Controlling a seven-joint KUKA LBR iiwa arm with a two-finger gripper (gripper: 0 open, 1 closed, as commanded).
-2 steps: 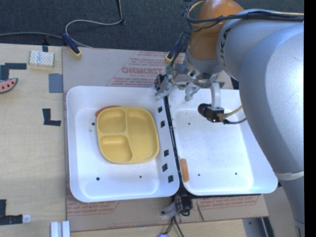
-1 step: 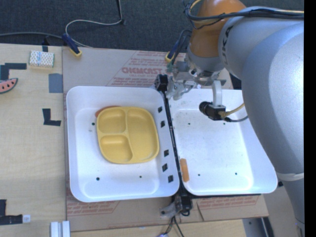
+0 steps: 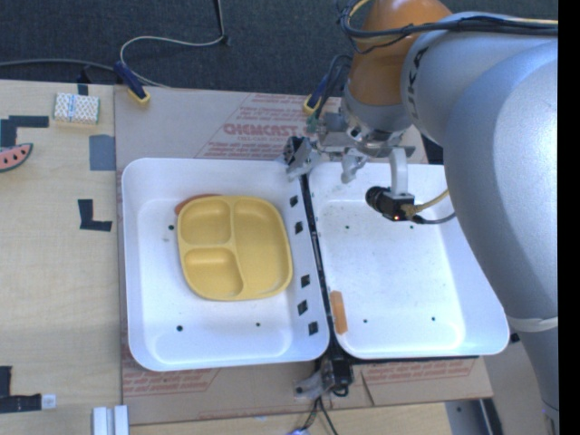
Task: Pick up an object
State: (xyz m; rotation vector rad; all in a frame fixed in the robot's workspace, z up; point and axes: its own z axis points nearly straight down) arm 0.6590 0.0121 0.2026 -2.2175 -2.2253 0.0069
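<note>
Camera view: yellow tray [image 3: 234, 247], w/ three compartments, lies flat in left bin [image 3: 145, 270], roughly mid-bin, a bit toward far side. A reddish-brown thing [image 3: 188, 203] pokes out from under tray's far-left corner; can't tell what it is. Small orange piece [image 3: 338, 311], carrot-like, lies in right bin [image 3: 408, 279] at its near-left, just beside the divider between bins.

Gripper [image 3: 349, 166] hangs over far edge of right bin, near the far end of the divider, well apart from tray and orange piece. Nothing seen between its parts. How far open it is: can't tell, too cluttered w/ brackets and cables. Small black unit w/ red light [image 3: 390, 203] hangs just right of it, over right bin's far part. Orange band [image 3: 390, 43] sits above wrist; grey arm [image 3: 498, 152] fills right side of scene.

Bins sit side by side on cardboard sheet [image 3: 236, 130] w/ red print. Left of that, wood bench [image 3: 54, 243] w/ black tape marks. At far left: small patterned block [image 3: 76, 108] and a watermelon-slice toy [image 3: 14, 157] at the edge. A cable w/ blue-yellow plug [image 3: 132, 80] lies at far side, by cardboard's corner.
</note>
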